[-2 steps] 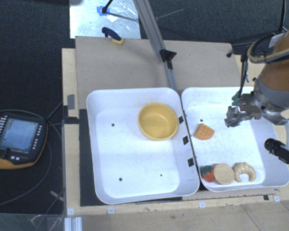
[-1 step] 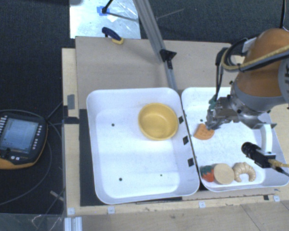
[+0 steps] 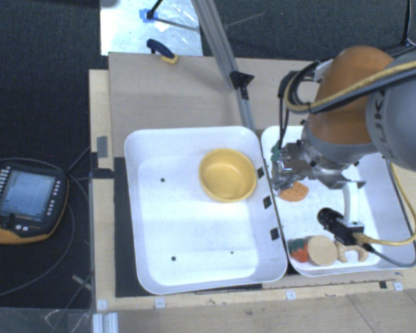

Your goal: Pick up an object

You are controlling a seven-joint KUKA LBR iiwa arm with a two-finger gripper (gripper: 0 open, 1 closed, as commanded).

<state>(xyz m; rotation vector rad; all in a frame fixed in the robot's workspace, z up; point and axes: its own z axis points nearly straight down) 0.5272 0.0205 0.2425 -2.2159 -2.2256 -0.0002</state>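
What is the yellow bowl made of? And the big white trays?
The yellow bowl looks like plastic: one even colour, smooth, with a soft dull shine. The two white bins also look like plastic, probably thin and moulded, since their corners are rounded and their surfaces are smooth and matte. I can't be sure from looks alone.

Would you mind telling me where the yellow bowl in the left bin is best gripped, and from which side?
I would take the yellow bowl by its rim, from straight above, one finger inside and one outside. It sits upright and open, so the thin rim is graspable. The side facing the bin's bare floor looks roomiest.
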